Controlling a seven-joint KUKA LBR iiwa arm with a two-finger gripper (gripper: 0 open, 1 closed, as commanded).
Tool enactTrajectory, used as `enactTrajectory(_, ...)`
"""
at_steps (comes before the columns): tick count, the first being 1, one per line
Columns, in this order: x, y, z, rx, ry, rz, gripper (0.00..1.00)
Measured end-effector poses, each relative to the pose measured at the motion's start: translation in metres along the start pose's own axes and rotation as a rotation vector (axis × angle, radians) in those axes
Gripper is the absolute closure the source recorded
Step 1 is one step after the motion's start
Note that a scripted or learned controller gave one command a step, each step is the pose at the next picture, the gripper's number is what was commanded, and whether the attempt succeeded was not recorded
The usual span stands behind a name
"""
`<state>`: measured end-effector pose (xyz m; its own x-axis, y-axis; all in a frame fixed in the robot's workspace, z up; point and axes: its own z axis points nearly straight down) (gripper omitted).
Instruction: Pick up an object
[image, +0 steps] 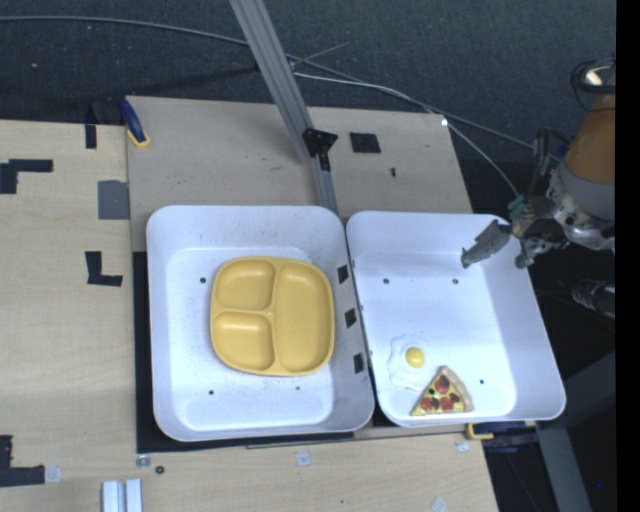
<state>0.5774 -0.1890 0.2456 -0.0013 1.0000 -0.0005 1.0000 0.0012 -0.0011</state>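
A toy fried egg (410, 359) lies near the front of the right bin (455, 290). A toy pizza slice (441, 393) sits just in front of it, touching it or nearly so. My gripper (494, 260) hovers over the right bin's far right corner, well behind both toys. Its fingers are spread open and nothing is between them. The grey arm with its orange band (592, 150) comes in from the right edge.
The left bin (180, 300) holds a yellow divided plate (272, 315). A slanted metal bar (290, 95) runs down to the gap between the bins. Cables cross the dark floor behind the bench.
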Motion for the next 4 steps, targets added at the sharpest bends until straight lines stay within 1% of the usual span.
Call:
enactTrajectory(1, 0.007, 0.003, 0.062, 0.005, 0.001, -0.001, 0.0)
enactTrajectory(2, 0.007, 0.012, 0.112, 0.004, 0.0, -0.001, 0.0)
enactTrajectory(3, 0.007, 0.012, 0.162, -0.003, -0.002, 0.0, 0.0)
enactTrajectory(4, 0.006, 0.014, 0.147, -0.008, -0.005, -0.001, 1.0)
